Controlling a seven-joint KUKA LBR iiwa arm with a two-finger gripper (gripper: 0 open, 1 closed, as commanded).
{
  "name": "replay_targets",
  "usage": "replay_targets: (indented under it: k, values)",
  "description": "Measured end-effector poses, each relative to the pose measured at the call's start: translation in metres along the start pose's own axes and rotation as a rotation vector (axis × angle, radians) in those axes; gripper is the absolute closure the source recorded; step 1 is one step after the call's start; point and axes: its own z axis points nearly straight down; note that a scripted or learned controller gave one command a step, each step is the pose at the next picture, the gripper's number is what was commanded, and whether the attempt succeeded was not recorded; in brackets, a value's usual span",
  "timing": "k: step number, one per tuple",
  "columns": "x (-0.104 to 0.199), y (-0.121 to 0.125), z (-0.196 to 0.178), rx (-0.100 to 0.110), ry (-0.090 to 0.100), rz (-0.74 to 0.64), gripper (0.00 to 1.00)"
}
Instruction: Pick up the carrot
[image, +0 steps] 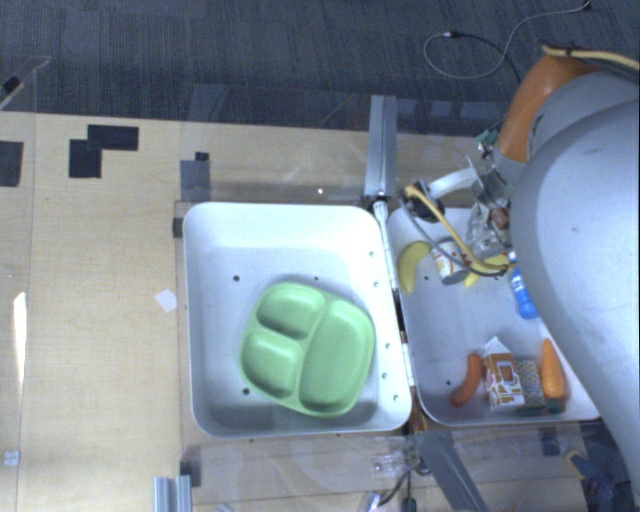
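One green tray (308, 347) sits in the left bin (205, 300); in the right bin (430, 330) lie one banana (411, 264), one sausage (466, 379), one carton (505, 381) and one carrot (551, 371), untouched near the front edge; the gripper (487, 232) hovers well back, grip unreadable; the pick seems unstarted.

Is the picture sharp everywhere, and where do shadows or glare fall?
Camera view: the green divided plate is fairly sharp and casts a soft shadow in the left bin; the large grey arm looks blurred; the carrot stays readable; no strong glare.
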Motion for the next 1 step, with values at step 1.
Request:
replay_targets:
  k: [1]
  values:
    - [-0.0411,-0.0528,0.0008,0.002,-0.003,-0.028,1.0]
